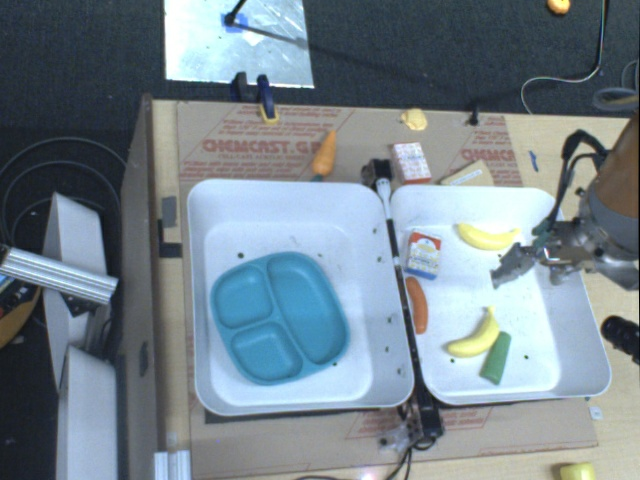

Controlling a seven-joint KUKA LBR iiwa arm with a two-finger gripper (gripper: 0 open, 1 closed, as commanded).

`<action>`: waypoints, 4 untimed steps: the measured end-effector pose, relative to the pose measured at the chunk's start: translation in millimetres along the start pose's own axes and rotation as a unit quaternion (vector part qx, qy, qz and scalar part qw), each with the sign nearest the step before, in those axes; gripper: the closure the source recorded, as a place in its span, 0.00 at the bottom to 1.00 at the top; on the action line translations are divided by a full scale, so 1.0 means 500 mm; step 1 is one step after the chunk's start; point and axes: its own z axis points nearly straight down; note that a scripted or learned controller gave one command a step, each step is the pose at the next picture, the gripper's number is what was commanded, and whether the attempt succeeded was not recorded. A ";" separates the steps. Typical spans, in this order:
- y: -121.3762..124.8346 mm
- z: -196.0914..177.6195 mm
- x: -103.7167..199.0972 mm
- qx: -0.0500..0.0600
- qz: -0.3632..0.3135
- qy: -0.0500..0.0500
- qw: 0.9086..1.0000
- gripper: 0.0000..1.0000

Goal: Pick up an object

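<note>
Right bin (575, 363), contents as we count them: one banana (487, 235) by the far wall; a second banana (474, 338) toward the near side, touching a green block (495, 358); a small carton (424, 253) and an orange sausage-shaped piece (417, 304) along the divider side. Left bin (290, 203): one blue sectioned tray (279, 315). Gripper (512, 265): over the middle of the right bin, between the two bananas, nothing visibly between its fingers; we cannot tell from this slant whether they stand apart or together. Step in hand, as we judge it: approach, no object yet picked. Next move calls for settling on one item, the far banana being nearest, centring above it, then descending and closing.
</note>
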 end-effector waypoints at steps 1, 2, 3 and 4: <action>0.070 0.203 -0.085 0.001 0.002 0.000 1.000 0.00; 0.024 0.386 -0.084 0.002 0.002 0.001 1.000 0.00; 0.029 0.356 -0.083 -0.001 0.001 0.001 1.000 1.00; -0.009 0.141 -0.104 -0.004 0.002 -0.002 1.000 1.00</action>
